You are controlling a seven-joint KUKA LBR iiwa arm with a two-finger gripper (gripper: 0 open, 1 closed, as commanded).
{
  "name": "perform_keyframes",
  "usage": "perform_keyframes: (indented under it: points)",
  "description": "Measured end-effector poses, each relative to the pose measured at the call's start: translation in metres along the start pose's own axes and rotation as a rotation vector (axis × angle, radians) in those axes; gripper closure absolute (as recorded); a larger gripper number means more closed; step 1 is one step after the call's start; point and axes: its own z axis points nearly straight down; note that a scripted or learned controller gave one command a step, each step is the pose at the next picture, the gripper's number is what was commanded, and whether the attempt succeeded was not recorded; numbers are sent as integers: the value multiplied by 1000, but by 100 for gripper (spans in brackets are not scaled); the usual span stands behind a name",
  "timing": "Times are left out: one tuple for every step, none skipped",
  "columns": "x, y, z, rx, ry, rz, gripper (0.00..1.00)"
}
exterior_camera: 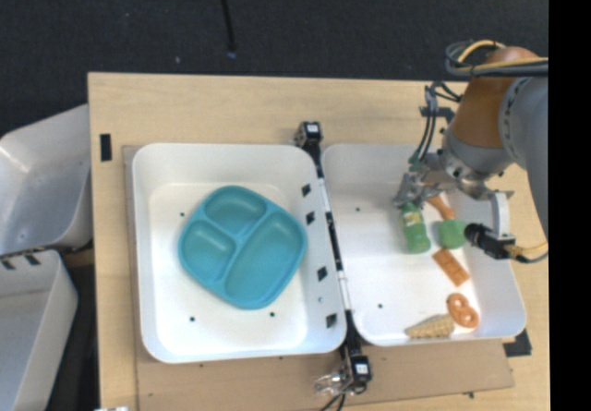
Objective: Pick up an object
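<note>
Camera view: tool (417,197) above a green bottle (415,230), upright-labelled, lying flat.

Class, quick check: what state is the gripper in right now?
Gripper: low over the green bottle in the right bin; open or closed cannot be told.

I counted two white bins: the left bin (148,308) and the right bin (369,308). One blue divided plate (242,247) lay in the left. In the right lay one green bottle (415,231), one green block (451,234), one orange wafer (451,266), one pretzel (463,309) and one cracker (430,329) toward five o'clock.
</note>
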Motion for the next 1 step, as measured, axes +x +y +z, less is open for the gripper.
perform_keyframes:
  points:
    - [-3, 11, -51, -3, 2, -2, 100]
